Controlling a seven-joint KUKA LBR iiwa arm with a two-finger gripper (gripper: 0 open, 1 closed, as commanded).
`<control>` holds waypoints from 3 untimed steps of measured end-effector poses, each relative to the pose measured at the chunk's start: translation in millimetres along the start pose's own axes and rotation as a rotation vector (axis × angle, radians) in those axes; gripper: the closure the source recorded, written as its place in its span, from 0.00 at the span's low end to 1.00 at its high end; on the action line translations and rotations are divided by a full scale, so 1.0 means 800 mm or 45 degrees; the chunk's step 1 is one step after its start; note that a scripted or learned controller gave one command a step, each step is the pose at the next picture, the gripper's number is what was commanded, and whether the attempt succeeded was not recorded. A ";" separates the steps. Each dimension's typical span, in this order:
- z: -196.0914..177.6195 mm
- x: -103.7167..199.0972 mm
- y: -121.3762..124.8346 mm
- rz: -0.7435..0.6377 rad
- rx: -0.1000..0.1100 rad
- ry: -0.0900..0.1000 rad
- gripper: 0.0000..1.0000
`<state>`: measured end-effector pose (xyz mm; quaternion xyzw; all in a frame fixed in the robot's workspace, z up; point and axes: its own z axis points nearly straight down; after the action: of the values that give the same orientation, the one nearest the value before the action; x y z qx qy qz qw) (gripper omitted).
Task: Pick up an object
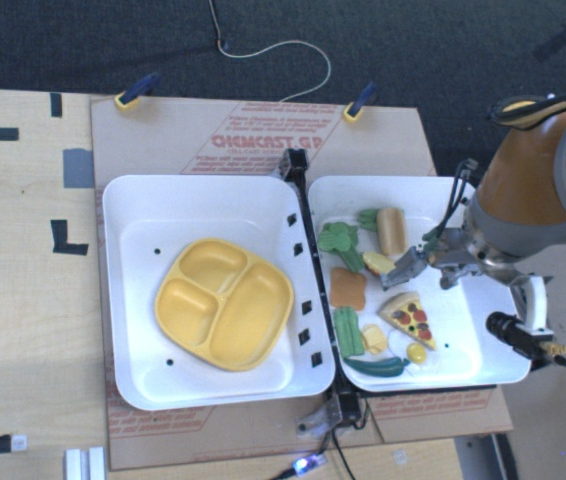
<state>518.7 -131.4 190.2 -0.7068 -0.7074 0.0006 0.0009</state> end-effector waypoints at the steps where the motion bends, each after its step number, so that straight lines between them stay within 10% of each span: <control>1: 0.074 -0.010 -0.003 0.001 0.006 0.001 0.00; 2: 0.131 -0.012 -0.001 0.001 -0.010 -0.009 0.00; 3: 0.112 -0.014 0.002 0.003 -0.020 -0.013 1.00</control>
<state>519.8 -142.7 100.8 -0.7075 -0.7066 -0.0015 -0.0083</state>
